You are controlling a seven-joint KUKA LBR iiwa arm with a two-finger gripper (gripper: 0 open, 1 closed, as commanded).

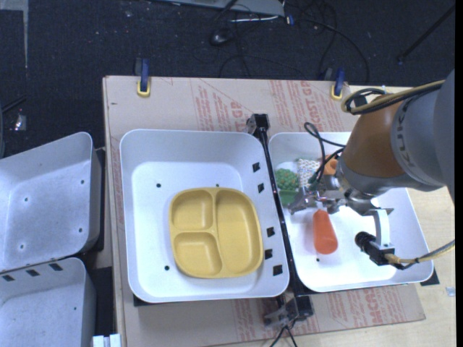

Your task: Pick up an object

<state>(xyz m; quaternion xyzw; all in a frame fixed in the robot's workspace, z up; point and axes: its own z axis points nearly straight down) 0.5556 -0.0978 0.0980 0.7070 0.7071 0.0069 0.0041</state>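
In the right bin (405, 266) lies an orange carrot-shaped toy (325, 233), pointing toward the bin's near side. A green bumpy object (287, 181) sits by the bin's left wall, with a white patterned piece (307, 167) just behind it. My gripper (312, 199) hangs low over the right bin, between the green object and the top end of the carrot toy. The wrist and arm cover the middle of the bin. A small orange bit (330, 166) peeks out beside the wrist.
The left bin (145, 194) holds a yellow three-compartment plate (215, 231). A black divider rail (273, 194) runs between the bins. A black connector with a yellow cable (372, 248) hangs over the right bin's near right corner. Clamps (143, 78) hold the board's far edge.
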